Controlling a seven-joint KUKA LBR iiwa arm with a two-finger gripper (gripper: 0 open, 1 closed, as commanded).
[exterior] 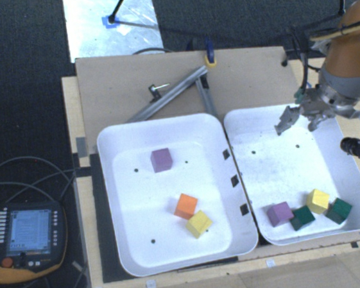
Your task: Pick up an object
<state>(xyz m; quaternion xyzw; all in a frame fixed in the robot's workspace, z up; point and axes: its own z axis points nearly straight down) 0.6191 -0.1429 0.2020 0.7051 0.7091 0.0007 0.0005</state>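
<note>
Claw open, nothing between fingers, over upper part of right bin. Nearest blocks well below it, lower right of frame: purple cube, dark green cube, yellow cube, green cube, clustered along bin's lower edge.

A handheld control pad with a lit screen lies at the left of the frame on dark carpet, cables looping around it. A shiny sheet sits at upper centre. Metal rods cross the brown surface above the bins.
</note>
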